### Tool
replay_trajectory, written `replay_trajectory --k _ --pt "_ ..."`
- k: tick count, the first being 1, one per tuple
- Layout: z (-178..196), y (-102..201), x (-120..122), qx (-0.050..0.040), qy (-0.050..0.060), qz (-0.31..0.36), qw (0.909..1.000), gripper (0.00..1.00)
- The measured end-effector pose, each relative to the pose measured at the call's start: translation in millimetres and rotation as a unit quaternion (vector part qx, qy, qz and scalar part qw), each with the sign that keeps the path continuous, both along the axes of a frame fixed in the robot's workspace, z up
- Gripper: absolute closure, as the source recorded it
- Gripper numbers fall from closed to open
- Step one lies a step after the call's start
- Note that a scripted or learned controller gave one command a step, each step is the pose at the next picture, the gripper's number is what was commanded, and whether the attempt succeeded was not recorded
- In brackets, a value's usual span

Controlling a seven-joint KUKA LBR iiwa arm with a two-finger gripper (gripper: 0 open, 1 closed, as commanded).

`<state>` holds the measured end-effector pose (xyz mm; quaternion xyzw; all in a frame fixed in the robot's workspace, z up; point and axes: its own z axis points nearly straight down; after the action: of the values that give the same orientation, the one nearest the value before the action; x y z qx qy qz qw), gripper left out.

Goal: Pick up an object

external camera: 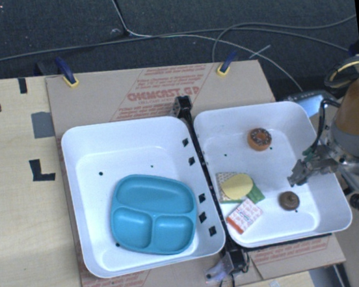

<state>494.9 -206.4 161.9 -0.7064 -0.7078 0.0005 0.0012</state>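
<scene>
— Gripper (297, 179) first: where is it, and how do its fingers stand?
— Over the right bin (293, 113), near its right wall; I cannot tell.
— And the things inside?
— Left to right in that bin: a red-and-white packet (244, 216), a yellow disc (237, 186), a doughnut (259, 138), a brown round piece (289, 200) just below the gripper.
</scene>
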Motion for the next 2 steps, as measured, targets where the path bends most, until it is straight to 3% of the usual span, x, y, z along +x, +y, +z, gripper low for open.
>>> replay_trajectory --k 2 --pt "107 -9 5 -0.0016 -0.003 0.000 1.0000 1.00"
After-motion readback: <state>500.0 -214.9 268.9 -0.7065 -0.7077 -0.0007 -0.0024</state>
